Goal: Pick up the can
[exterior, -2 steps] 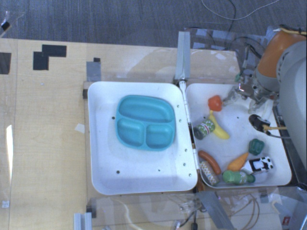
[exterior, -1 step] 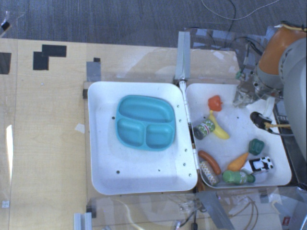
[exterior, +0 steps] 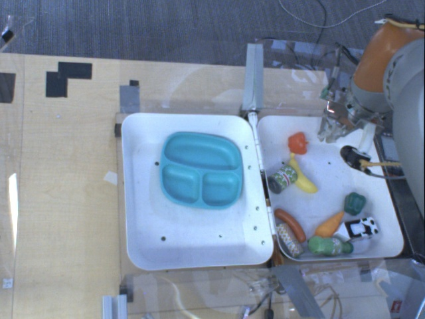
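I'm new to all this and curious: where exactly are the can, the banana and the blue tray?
can [exterior: 283,177], camera view, on its labelled side.
banana [exterior: 303,180], camera view, on the middle of its yellow body.
blue tray [exterior: 171,150], camera view, on its rim.

Arm [exterior: 398,58] cut by right edge; tool [exterior: 330,130] fingers perhaps blurred.

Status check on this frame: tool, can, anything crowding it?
Tool over right bin's far edge, nothing between fingers. Can on its side by the divider, untouched. Banana touching it.
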